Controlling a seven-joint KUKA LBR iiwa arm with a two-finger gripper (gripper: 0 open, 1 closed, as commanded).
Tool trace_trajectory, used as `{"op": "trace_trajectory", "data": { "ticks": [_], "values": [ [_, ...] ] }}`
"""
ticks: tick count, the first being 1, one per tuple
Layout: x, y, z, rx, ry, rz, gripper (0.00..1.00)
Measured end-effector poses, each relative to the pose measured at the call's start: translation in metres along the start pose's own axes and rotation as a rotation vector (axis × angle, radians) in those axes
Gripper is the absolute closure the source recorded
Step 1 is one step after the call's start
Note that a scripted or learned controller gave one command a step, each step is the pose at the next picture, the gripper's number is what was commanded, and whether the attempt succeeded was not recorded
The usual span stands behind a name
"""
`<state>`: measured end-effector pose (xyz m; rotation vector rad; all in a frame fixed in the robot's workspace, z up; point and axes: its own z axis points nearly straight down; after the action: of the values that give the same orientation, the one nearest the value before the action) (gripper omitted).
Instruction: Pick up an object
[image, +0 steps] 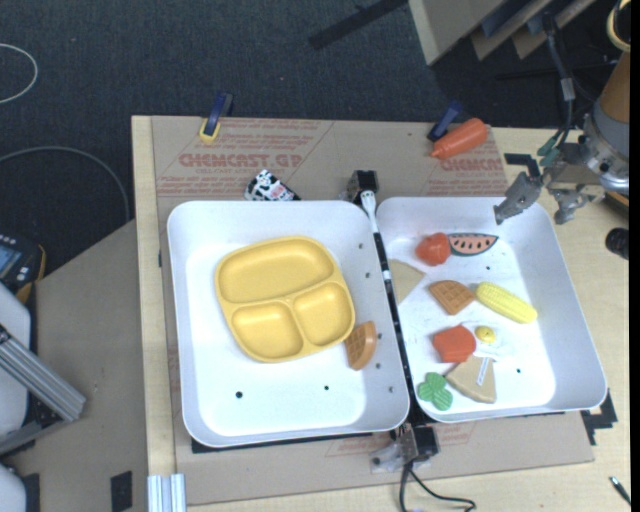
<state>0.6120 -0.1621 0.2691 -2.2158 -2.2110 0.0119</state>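
Note:
My gripper (541, 203) hangs open over the far right corner of the right bin (572, 330), with nothing between its fingers. Several toy foods lie in that bin: a red tomato (433, 249), a watermelon slice (472, 243), a waffle (452, 296), a yellow corn cob (506, 302), a red piece (455, 344), a small egg (486, 337), a green broccoli (434, 391) and a sandwich wedge (475, 381). The watermelon slice is the nearest, a short way to the gripper's left and toward the front.
The left bin (200, 380) holds a yellow divided plate (285, 297) and a brown pastry (361, 345) by its right wall. Behind the bins on the board lie an orange carrot (460, 138), a black-and-white toy (270, 187) and a blue-yellow clamp (213, 118).

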Motion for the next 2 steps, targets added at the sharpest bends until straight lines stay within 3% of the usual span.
{"op": "trace_trajectory", "data": {
  "ticks": [1,2],
  "values": [
    [0.000,0.002,-0.007,-0.013,-0.002,-0.002,0.00],
    [0.000,0.001,0.035,-0.008,-0.002,-0.002,0.00]
  ]
}}
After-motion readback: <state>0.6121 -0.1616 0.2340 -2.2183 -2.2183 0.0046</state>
